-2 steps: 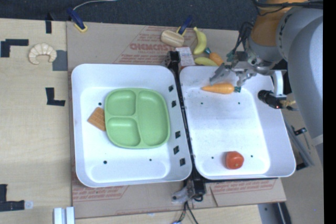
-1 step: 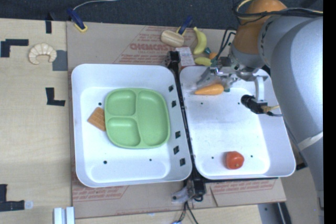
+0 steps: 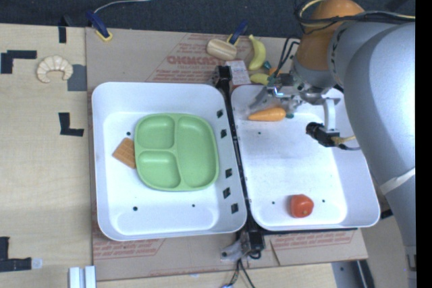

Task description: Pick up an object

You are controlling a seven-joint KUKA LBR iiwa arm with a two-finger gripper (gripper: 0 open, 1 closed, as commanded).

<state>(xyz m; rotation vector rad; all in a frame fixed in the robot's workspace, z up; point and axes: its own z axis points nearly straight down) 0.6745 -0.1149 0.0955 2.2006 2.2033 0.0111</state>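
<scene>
The carrot (image 3: 266, 115) lies at the far end of your right bin (image 3: 337, 172), directly beneath the pincer (image 3: 275, 99). You cannot tell how wide it is. A tomato (image 3: 301, 206) sits near the front.

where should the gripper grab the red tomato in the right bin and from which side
Grip the red tomato across its round middle, coming straight down from above. It sits alone on the right bin floor near the front wall, so a side approach looks cramped there.
</scene>
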